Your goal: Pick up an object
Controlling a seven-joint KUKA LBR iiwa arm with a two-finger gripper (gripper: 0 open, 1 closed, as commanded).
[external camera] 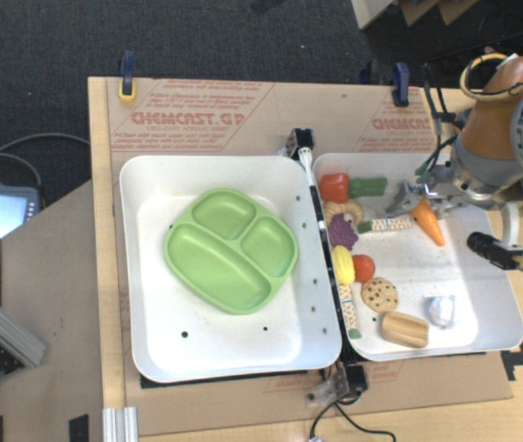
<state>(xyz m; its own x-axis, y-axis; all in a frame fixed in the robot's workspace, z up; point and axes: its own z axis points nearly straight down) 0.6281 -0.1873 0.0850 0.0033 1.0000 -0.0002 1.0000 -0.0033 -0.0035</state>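
Note:
My gripper [420, 197] hangs over the far part of the right bin [482, 339], below the arm's orange band [496, 109]. An orange toy carrot [429, 224] lies with its thick end right at the gripper's tip, pointing toward the near right. Whether the carrot is gripped cannot be made out. Close by are a red pepper [333, 187], a green piece [368, 187], a striped stick [389, 224], purple grapes [342, 233], a yellow corn cob [342, 265], a small tomato [363, 267], a cookie [379, 294], a bread roll [403, 329] and a pale crumpled piece [440, 311].
A green divided plate [232, 250] lies in the left bin [151, 320]. The wall between the bins [321, 247] runs just left of the toy foods. A black part of the arm [496, 249] juts over the right bin's right side. Blue clamps [400, 83] hold the cardboard's far edge.

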